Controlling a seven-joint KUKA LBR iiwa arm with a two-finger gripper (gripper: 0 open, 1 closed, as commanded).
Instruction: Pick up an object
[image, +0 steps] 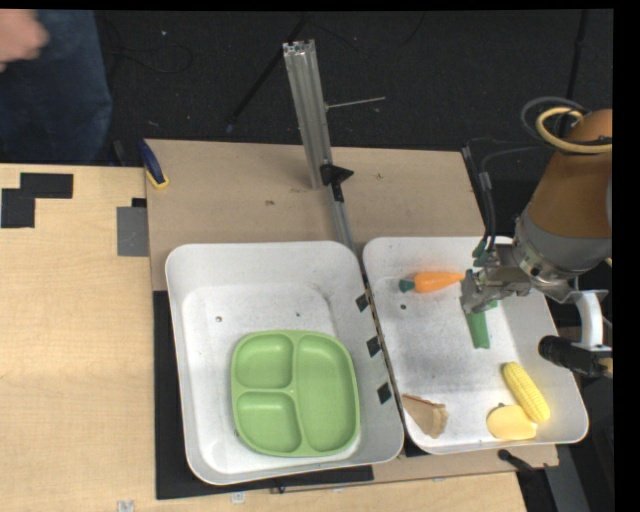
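We note the arm (570, 190) reaching in from the right, orange band above grey wrist, with the gripper (481, 296) pointed downward and leftward, its finger state unresolved at this angle.

- A robotics lab or test cell, not a home.
- A grey industrial arm (565, 210) with an orange band reaches over a plain counter (240, 200) of bare board.
- Two shallow white bins (190, 290) sit side by side on black matting.
- An aluminium post (310, 110) stands behind them against black curtain.
- Toy food, such as a plastic carrot (437, 282) and corn cob (526, 391), serves as test pieces.
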